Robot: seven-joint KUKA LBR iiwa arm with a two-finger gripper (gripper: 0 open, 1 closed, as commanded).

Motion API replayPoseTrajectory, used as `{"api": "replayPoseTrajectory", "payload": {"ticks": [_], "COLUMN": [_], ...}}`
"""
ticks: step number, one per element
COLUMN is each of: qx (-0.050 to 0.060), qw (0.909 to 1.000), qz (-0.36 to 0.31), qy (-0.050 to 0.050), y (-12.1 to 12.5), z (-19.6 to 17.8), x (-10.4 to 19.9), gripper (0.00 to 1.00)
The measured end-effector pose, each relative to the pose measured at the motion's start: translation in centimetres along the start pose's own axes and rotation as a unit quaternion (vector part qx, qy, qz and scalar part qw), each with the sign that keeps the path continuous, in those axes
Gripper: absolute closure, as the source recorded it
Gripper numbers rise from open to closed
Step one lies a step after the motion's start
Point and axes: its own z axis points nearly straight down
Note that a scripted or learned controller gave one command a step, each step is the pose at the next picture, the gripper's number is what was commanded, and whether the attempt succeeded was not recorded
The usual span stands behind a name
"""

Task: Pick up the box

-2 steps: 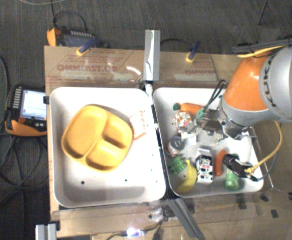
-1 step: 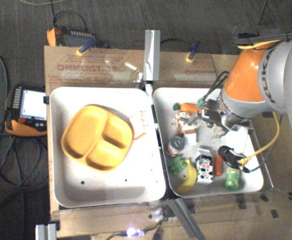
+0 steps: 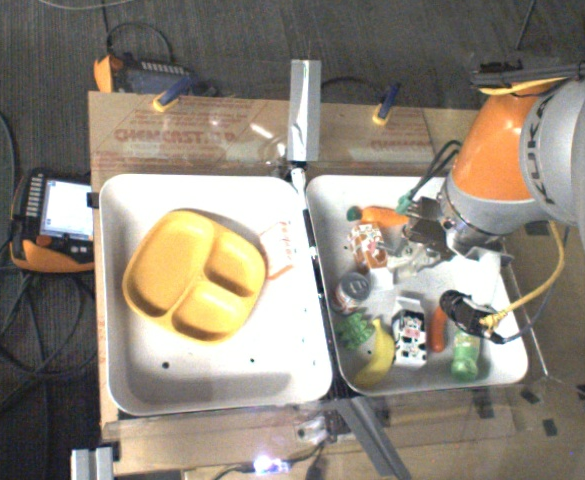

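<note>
White plastic bins [image 3: 312,383]; pincer [image 3: 404,261] state unclear beside small printed box [image 3: 369,245].

Two bins sit side by side on the bench [image 3: 112,118]. The left bin [image 3: 122,368] holds a divided tray [image 3: 194,273], with a card [image 3: 282,245] just beside it on the right. In the right bin [image 3: 517,368], a carrot [image 3: 380,215] lies at the back, a can [image 3: 353,290] near the middle, and a box [image 3: 408,336] at the front between a banana [image 3: 376,358] and a bottle [image 3: 466,354]. The pincer [image 3: 417,253] hangs over the bin's middle.
</note>
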Motion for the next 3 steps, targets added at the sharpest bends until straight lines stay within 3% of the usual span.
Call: {"api": "replayPoseTrajectory", "payload": {"ticks": [1, 2, 3], "qx": [-0.011, -0.008, -0.008], "qw": [0.9999, 0.9999, 0.9999], "qz": [0.006, 0.006, 0.006], "qy": [0.003, 0.003, 0.003], "y": [2.68, 2.50, 2.49], "z": [11.93, 11.29, 11.30], "x": [-4.81, -4.78, -4.80], "gripper": [1.00, 1.00, 0.00]}}
